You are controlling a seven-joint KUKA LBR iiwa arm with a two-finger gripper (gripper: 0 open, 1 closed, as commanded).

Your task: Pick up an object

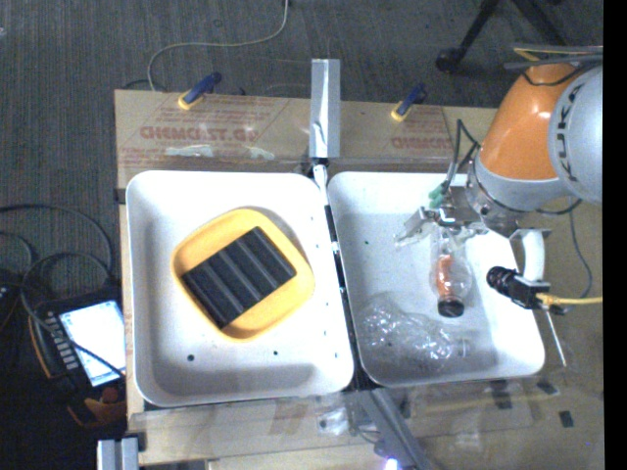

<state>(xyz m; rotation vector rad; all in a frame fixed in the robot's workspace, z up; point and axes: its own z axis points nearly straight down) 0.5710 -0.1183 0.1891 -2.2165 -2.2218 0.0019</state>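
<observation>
Far left of the gripper (pixel 443 225), yellow-and-black tray (pixel 244 271) fills left bin (pixel 147 204). Below-left, crumpled clear plastic (pixel 407 331) in right bin (pixel 372 204). Directly beneath gripper hangs small clear bottle (pixel 450 277); grasp state: cannot tell. Best: lift straight, slowly, clear of bin wall.

Evenly lit overhead scene, fairly bright and somewhat grainy. The two white bins (pixel 235 380) look almost washed out, with soft grey shading along their inner walls. The dark carpet (pixel 69 57) stays dim. The orange band on the arm (pixel 524 135) shows a soft sheen.
</observation>
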